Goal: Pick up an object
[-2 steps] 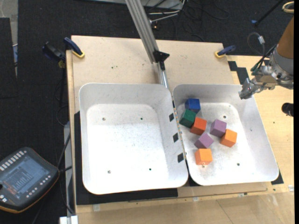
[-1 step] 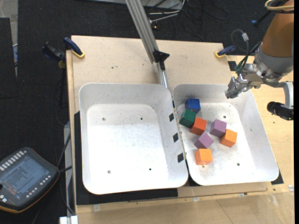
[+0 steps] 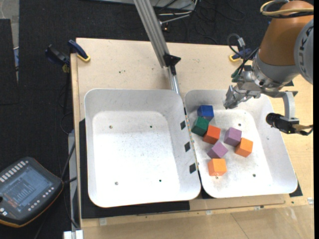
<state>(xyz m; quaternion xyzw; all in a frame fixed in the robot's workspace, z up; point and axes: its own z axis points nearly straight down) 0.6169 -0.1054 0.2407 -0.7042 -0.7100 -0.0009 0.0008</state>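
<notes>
The approach seems in hand: the pincer [image 3: 232, 101], whose state I cannot tell, hangs near the bench's far right corner and must next descend onto the blue block [image 3: 205, 111].

Blocks [image 3: 219, 138] clustered in right bin [image 3: 271, 176], nr divider; left bin [image 3: 94, 133] alongside.

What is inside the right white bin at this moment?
The right bin holds seven blocks: one blue block, one green block, three orange, two purple. The gripper hangs over its back edge and covers a small part there.
</notes>
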